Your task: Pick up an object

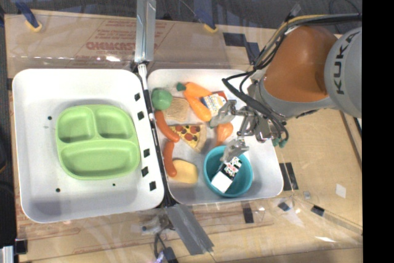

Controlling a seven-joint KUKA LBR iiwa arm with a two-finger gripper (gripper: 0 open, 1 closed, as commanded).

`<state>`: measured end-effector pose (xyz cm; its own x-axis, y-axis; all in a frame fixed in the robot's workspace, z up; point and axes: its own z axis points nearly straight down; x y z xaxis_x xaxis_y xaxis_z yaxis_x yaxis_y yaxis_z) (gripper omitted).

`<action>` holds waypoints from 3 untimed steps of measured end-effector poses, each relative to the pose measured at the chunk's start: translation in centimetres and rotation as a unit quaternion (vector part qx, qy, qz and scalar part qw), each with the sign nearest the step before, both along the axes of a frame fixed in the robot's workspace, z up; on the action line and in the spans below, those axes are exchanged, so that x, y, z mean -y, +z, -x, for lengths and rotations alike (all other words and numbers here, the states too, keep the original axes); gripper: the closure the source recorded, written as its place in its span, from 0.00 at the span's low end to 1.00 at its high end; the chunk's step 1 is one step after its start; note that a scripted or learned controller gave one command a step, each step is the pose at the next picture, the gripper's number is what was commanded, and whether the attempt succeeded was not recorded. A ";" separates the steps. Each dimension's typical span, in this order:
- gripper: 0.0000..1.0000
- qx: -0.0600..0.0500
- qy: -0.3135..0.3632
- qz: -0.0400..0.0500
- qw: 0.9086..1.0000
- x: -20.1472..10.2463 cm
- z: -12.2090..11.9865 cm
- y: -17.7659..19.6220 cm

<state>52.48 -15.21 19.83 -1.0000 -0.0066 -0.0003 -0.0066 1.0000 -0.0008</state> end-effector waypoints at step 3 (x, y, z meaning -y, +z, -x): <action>1.00 0.001 -0.291 0.004 0.957 -3.5 -12.3 -9.2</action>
<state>64.77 -11.75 10.65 -0.8346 0.5508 -0.0051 0.5508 0.8346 -0.0079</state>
